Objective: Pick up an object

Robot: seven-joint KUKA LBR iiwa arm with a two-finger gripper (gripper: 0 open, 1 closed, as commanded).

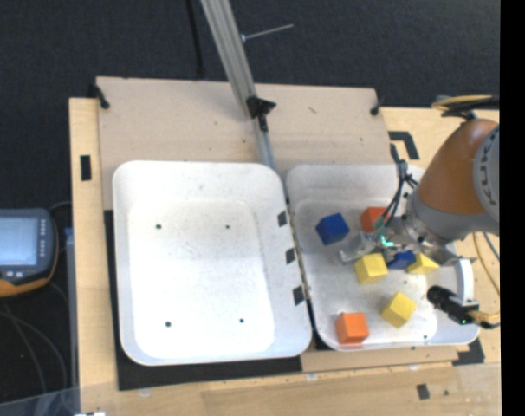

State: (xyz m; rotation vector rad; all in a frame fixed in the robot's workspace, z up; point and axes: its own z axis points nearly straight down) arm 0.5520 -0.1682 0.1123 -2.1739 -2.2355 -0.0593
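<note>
Reaching into right bin: gripper low amid blocks, just above yellow cube, near blue cube. Finger state: can't tell. Nothing lifted yet; grasp + raise left.

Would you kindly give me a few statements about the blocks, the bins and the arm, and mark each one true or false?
1. The blue block lies in the right bin. True.
2. An orange block sits near the right bin's front edge. True.
3. The blocks are in the left bin. False: they lie in the right bin.
4. The pincer hangs over the left bin. False: it is over the right bin, beside a yellow block.
</note>
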